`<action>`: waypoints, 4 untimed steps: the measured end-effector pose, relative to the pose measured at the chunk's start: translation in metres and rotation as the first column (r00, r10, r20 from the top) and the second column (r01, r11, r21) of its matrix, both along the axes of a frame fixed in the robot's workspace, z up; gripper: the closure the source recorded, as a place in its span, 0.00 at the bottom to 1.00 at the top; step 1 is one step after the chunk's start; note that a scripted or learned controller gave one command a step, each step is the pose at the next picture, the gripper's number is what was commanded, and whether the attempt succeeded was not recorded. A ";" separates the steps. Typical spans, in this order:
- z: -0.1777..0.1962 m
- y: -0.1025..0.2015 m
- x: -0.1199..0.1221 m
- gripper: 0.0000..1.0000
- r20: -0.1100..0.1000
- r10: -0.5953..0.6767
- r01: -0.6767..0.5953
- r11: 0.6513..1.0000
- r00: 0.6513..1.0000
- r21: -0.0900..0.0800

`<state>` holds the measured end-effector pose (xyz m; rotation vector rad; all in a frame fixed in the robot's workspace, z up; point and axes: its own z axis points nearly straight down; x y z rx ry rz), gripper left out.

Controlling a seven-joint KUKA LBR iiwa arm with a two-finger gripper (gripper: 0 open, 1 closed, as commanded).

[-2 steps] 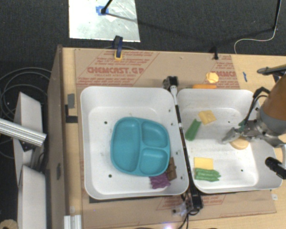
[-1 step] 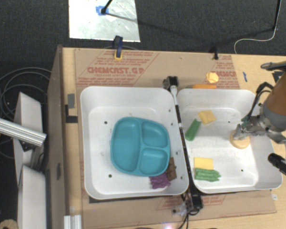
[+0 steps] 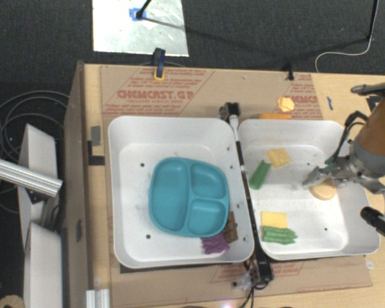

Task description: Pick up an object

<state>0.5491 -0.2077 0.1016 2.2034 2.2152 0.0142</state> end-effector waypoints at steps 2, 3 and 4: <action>0.011 0.000 0.001 0.00 0.003 0.001 -0.001 1.000 1.000 0.000; 0.023 0.123 -0.019 0.00 -0.019 0.010 -0.009 1.000 1.000 0.012; -0.018 0.094 0.062 0.00 -0.011 0.001 -0.001 1.000 1.000 0.004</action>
